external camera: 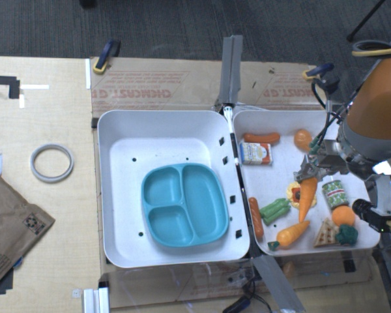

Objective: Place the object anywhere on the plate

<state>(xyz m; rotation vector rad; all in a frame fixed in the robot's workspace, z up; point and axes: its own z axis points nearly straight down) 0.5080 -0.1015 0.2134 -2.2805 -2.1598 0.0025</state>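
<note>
Surface (39,109) is pale wood with a cardboard sheet under two white bins, dark carpet behind. Left bin (117,142) holds a teal plate (184,204) with three compartments, sitting slightly toward the bin's front right; white floor shows around it, widest at the back and left. Right bin (283,126) is crowded. The arm (375,109) comes in from the right, its orange band over that bin's right wall.

The tool (311,171) sits low over the middle of the right bin, at the top end of a carrot (306,199). That carrot's long axis runs nearly front to back, thick end at the tool, tip pointing to the front edge. Can't tell whether the fingers are apart or clamped on it, too blurred.

Around it: green pepper (274,209) just to its left, a second carrot (291,234) lying slantwise near the front wall, green-labelled bottle (334,193) just to its right, sausage (261,137) and small carton (255,153) at the back, orange ball (303,139) near the tool. A tape ring (52,162) lies well left on the surface.
</note>
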